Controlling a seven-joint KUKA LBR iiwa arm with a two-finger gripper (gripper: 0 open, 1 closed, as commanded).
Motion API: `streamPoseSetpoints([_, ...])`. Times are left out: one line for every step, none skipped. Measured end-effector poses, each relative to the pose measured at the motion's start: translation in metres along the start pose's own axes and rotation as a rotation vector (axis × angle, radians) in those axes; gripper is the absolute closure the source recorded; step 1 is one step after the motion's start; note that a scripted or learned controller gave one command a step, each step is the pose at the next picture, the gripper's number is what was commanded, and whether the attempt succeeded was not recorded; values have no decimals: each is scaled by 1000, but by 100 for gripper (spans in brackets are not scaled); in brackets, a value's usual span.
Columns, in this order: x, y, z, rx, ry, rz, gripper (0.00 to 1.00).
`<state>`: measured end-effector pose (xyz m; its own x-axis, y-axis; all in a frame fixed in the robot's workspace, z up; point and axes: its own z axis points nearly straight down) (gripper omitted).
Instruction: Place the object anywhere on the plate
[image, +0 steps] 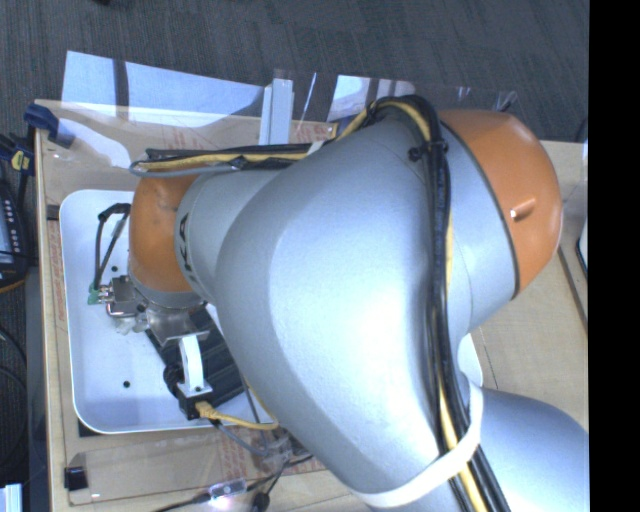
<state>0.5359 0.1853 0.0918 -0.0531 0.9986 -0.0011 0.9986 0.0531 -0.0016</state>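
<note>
**Fig.** Overhead slant view, one moment of the plate-placement task. The arm reaches in from the view's right. Being close to the lens, it covers most of the surface and much of the bin at the view's left.

The wrist, w/ orange band, hangs over that bin and points down toward its floor. The end effector sits beneath it, approx. mid-bin. It is seen from above & behind the wrist, so whether it is spread, pressed together or pinching anything cannot be told.

Object and plate: whereabouts cannot be told, since the arm's bulk hides the ground where either could lie. Bare white floor shows along the bin's lower and left margins. One dark speck lies there, too small to identify.

Judgement: the downward wrist pose over the bin fits either a pick or a set-down reach, i.e. a vertical approach that keeps the tool clear of the bin walls. Which of the two it is, and how far the task stands, is not decidable here.
</note>
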Motion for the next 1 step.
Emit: streamPoseSetpoints([19, 55, -29, 1, 2, 369, 100])
